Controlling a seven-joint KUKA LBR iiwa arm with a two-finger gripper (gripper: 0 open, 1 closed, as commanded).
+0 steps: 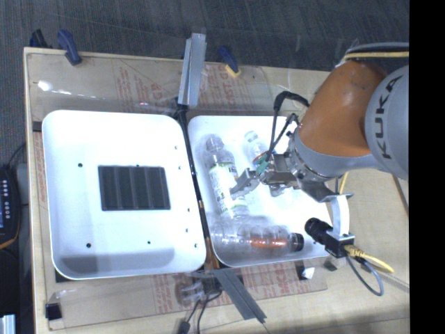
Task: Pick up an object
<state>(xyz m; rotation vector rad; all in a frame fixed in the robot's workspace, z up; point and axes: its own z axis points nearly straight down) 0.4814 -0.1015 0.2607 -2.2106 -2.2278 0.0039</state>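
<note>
A dark carpeted floor is seen around a pale wooden bench, whose far edge is fitted with blue clamps. Two shallow white bins are borne side by side on the bench. The left bin is marked by a dark ribbed rectangular panel at its middle. The right bin is overhung by the grey arm with its orange band, reaching in from the right. The gripper is lowered just beside a clear plastic bottle lying lengthwise near the bin's left wall; whether anything is grasped cannot be told. A second clear bottle with a black cap lies along the near wall, and a smaller clear bottle is placed towards the far side.
</note>
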